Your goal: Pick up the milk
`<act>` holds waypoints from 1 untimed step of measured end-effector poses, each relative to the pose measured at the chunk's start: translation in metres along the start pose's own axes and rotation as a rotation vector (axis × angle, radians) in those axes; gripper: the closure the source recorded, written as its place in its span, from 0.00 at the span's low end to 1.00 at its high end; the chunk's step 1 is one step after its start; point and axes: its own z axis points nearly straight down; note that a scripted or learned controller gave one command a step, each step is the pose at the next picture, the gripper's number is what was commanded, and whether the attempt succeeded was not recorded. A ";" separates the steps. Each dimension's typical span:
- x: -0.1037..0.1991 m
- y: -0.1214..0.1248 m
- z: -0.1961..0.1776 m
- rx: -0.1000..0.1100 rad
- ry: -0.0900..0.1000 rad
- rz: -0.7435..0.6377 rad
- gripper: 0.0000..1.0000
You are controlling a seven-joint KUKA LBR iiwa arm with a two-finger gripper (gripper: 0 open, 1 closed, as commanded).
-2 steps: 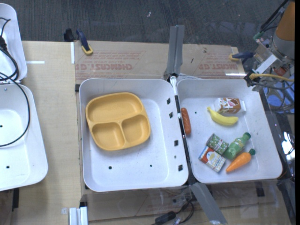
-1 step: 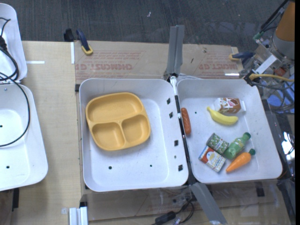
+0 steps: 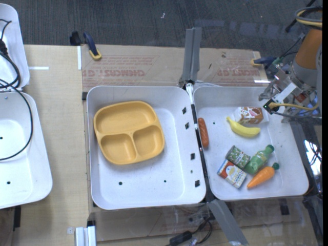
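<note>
The milk (image 3: 250, 116) is a small white carton with a brown and red label. It lies on its side near the back of the right bin (image 3: 292, 188), just behind a yellow banana (image 3: 244, 129). My gripper (image 3: 272, 97) hangs over the bin's back right corner, a short way right of and above the carton. Nothing shows in its grasp. The grey arm with its orange band (image 3: 307, 53) rises behind it at the right edge.
Also in the right bin are a sausage (image 3: 203, 132) by the left wall, a green box (image 3: 237, 156), a green bottle (image 3: 259, 159), a carrot (image 3: 262, 176) and a small juice carton (image 3: 232, 173). The left bin (image 3: 102, 188) holds a yellow divided plate (image 3: 129, 132).
</note>
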 end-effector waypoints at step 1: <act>0.000 0.000 -0.008 0.002 -0.004 -0.003 1.00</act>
